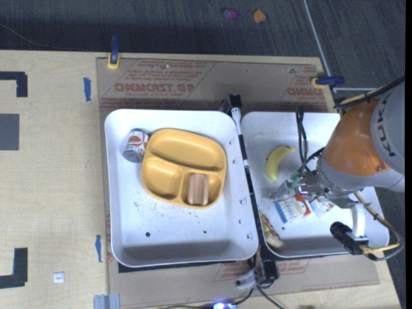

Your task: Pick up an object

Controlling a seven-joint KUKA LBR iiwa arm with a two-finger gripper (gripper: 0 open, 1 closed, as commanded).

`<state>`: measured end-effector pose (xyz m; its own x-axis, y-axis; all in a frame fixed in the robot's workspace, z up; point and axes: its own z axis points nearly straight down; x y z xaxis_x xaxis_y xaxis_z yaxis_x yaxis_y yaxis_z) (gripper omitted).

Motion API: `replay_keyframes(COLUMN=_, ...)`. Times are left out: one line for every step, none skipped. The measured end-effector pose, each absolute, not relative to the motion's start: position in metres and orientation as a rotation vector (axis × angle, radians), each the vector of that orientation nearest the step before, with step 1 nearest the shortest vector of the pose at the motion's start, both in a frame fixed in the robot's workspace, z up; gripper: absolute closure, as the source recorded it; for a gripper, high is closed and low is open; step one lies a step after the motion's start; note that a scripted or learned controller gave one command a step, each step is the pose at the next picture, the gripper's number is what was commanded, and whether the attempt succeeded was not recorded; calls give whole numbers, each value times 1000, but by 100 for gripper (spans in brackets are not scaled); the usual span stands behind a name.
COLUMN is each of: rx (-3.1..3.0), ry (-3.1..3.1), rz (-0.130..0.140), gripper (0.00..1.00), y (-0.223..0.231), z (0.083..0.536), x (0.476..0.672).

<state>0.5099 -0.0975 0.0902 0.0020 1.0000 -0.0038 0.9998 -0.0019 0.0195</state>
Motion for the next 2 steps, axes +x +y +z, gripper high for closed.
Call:
replay_keyframes(rx=2205, ry=2198, rz=13, gripper=100, y=-101, z=101, x=511)
replay_keyframes(rx=2219, ry=2222, rz=3, gripper=100, y=-24, z=185, x=529)
